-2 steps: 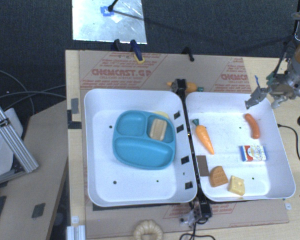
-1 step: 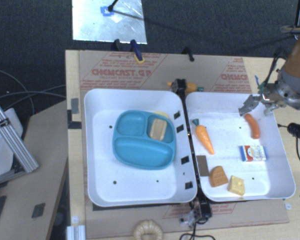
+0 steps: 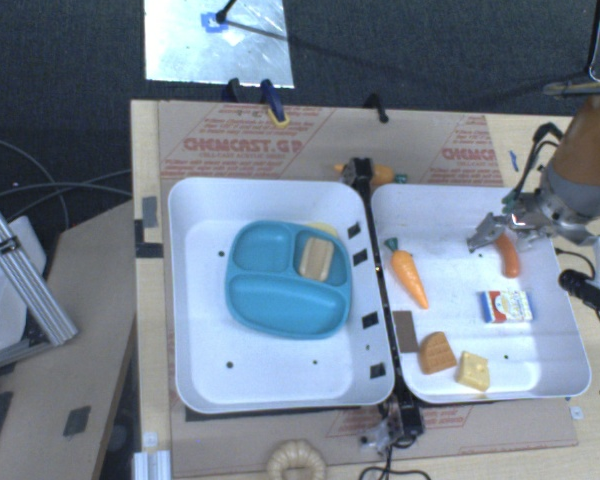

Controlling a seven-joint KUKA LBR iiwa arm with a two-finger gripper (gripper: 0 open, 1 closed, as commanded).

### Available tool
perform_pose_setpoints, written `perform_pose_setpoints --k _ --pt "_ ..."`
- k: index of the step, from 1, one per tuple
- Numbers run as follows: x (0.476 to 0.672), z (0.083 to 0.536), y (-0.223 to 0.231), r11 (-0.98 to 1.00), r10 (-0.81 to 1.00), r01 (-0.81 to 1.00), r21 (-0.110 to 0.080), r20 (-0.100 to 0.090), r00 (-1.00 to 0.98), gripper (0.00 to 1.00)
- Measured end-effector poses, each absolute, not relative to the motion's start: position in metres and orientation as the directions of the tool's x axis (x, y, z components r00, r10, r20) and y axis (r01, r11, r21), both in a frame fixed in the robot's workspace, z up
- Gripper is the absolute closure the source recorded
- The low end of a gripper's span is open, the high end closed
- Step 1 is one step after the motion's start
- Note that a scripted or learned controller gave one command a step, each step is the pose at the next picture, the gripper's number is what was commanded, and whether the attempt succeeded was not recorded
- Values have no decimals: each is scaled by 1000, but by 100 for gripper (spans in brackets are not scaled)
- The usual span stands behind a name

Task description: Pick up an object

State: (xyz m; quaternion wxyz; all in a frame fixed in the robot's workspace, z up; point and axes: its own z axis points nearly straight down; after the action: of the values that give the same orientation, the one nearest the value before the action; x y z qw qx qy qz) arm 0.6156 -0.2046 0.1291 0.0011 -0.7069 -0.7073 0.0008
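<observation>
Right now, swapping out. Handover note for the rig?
Claw: over the right white bin, far-right part, just above an orange sausage-shaped toy; finger state unclear, no grasp visible.
Same bin: orange toy carrot, small blue-and-white carton, brown bread-slice toy, pale yellow cheese wedge.
Left white bin: blue divided plate with a tan block.
Done: nothing lifted. Left: grasp and raise one object.

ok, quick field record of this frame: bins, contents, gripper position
left bin: blue tray with a tan block in its upper right compartment
right bin: carrot, sausage, small box, brown wedge, cheese, dark strip
gripper: over upper right of right bin, just above the sausage
grasp: nothing seen between fingers
</observation>
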Motion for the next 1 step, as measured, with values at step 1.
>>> perform_pose_setpoints --k 1 --pt "618 86 -202 3 1000 1000 4 5 -3 0"
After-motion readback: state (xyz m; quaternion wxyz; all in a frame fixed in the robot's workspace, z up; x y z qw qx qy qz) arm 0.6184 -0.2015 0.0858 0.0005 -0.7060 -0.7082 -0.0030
